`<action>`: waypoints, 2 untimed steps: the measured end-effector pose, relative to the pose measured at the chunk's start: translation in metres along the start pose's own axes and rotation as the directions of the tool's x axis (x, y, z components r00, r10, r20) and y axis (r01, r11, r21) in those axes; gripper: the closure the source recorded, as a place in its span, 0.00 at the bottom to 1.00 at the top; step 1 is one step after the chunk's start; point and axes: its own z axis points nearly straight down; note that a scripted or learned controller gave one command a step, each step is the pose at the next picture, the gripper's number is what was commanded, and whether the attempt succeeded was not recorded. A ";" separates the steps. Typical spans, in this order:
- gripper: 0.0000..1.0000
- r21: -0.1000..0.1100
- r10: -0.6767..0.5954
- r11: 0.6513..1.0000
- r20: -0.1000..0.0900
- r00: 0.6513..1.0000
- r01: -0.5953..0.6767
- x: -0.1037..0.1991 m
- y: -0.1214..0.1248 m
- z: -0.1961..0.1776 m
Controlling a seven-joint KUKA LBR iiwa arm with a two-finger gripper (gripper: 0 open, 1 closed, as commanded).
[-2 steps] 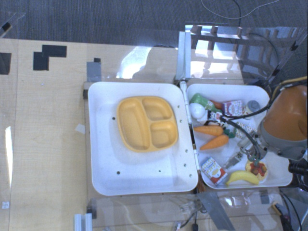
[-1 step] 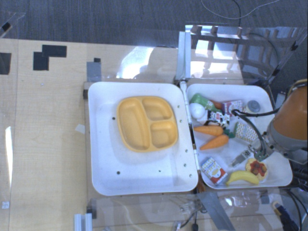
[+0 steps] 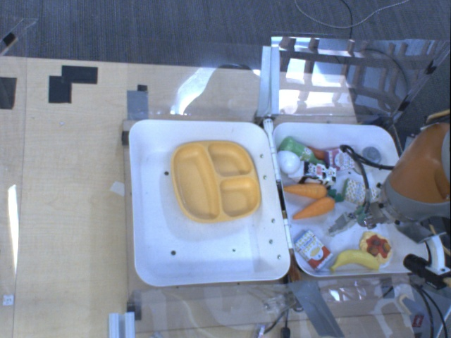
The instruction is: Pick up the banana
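Banana point(image 3: 356, 260) lies at the near edge of the right bin point(image 3: 386, 141), beside a small carton point(image 3: 312, 248) and below two carrots point(image 3: 310, 198), while the claw point(image 3: 350, 220) hovers just above it, fingers spread, gripping nothing.

Two bins side by side on bench point(image 3: 63, 210). Divided tray point(image 3: 215, 180) in left bin point(image 3: 151, 259). In right bin point(image 3: 384, 141): two carrots point(image 3: 313, 198) mid-left, banana point(image 3: 356, 260) at front edge, carton point(image 3: 311, 249) left of banana, gripper point(image 3: 350, 220) above banana.
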 end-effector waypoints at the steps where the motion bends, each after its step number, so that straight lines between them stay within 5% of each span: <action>1: 0.00 -0.004 -0.173 0.985 0.002 0.985 0.173 -0.002 0.000 0.000; 2: 0.00 -0.004 -0.406 0.914 0.001 0.914 0.406 -0.010 -0.002 0.000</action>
